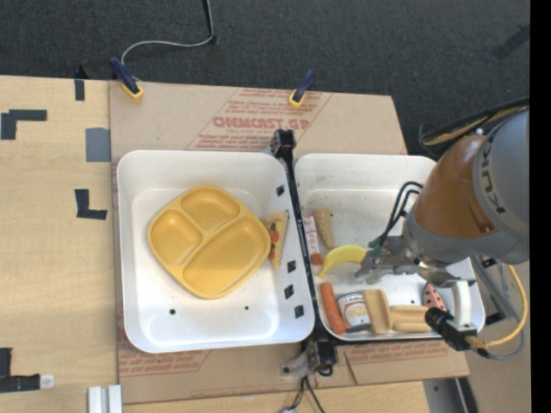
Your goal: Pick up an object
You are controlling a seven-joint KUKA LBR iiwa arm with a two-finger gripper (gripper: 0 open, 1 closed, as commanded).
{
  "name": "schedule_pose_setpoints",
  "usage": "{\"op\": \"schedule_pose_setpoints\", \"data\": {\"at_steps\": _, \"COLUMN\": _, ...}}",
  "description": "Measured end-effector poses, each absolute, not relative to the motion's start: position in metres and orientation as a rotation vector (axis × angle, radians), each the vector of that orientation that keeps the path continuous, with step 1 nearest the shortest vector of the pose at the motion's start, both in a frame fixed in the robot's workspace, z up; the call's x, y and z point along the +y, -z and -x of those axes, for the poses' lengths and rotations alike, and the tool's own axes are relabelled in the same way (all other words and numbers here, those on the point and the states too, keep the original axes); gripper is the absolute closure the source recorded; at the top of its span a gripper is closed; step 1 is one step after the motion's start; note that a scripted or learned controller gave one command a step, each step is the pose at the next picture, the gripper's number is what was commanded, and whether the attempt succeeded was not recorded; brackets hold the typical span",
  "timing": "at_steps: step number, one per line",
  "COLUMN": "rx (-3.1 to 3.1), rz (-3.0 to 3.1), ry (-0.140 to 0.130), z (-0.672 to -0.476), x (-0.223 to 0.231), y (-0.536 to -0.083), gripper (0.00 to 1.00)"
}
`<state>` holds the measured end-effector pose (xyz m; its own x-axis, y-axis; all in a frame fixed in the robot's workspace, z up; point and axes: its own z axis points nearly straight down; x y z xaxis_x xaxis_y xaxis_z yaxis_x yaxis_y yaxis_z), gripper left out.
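- Grey arm point(469, 200) with its orange band is seen over the right bin point(362, 169).
- Gripper point(376, 263) is lowered at the bin's centre; finger state cannot be told.
- Banana point(342, 257) lies at its 9 o'clock, just beside.
- Sausage point(332, 307), can point(353, 311) and bread roll point(377, 311) lie towards 7 o'clock.
- Yellow plate point(209, 241) rests in the left bin point(138, 231).

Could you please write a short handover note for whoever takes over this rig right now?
Gripper: low in the right bin, beside the banana; it holds nothing that I can see.
Right bin: banana, hot dog, small can, bread roll.
Left bin: yellow divided plate.
Done: nothing lifted.
Left: grasp one object and raise it.
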<state>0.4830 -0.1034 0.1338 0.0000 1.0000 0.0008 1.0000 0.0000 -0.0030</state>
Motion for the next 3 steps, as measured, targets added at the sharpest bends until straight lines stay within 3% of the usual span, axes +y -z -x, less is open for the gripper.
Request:
{"op": "schedule_pose_setpoints", "data": {"at_steps": 1, "rx": -2.221, "rz": 2.220, "ry": -0.001, "z": -0.484, "x": -0.105, "y": -0.154, "gripper": 1.00}}
{"op": "schedule_pose_setpoints", "data": {"at_steps": 2, "rx": -2.220, "rz": 2.219, "ry": -0.003, "z": -0.483, "x": -0.100, "y": -0.131, "gripper": 1.00}}
{"op": "schedule_pose_setpoints", "data": {"at_steps": 3, "rx": -2.222, "rz": 2.222, "ry": -0.001, "z": -0.484, "x": -0.111, "y": -0.172, "gripper": 1.00}}
